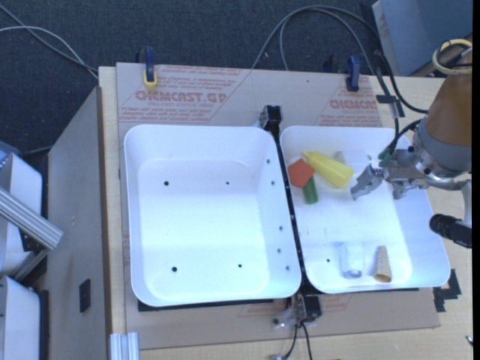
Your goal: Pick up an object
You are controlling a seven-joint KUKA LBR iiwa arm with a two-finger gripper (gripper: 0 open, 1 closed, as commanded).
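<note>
Yellow object (328, 169), banana-like, lies in the right bin (420, 272) near its far left corner, tilted, long axis running from far-left to near-right. Touching or just beside its left end: an orange-red block (300, 172), close to the bin's left wall. Just in front of the block, a small green piece (310, 192), upright-ish, also by the left wall. Along the near edge of the same bin: a clear, hard-to-read item (351, 262), maybe a small cup or plastic piece, can't tell which, and just right of it a tan cone-shaped thing (382, 264), pointing roughly toward the near rim.

Tool (363, 185) sits above the right bin's middle, near the yellow object's right end, apart from it. Grey fingers point left and down; nothing visible between them. Finger spacing too blurred to call wide or narrow, can't tell. Arm (452, 126) comes in from the right edge, orange band above grey wrist, cables around it.

Left bin (139, 223) is white, shallow, with four small dark dots on its floor. Both bins sit side by side on a brown board (187, 92) with red printing, held at the far edge by two blue-and-yellow clamps (149, 66). A black clip (270, 115) joins the bins at the far side, another at the near side. Cables loop over the dark floor beyond the tabletop.
</note>
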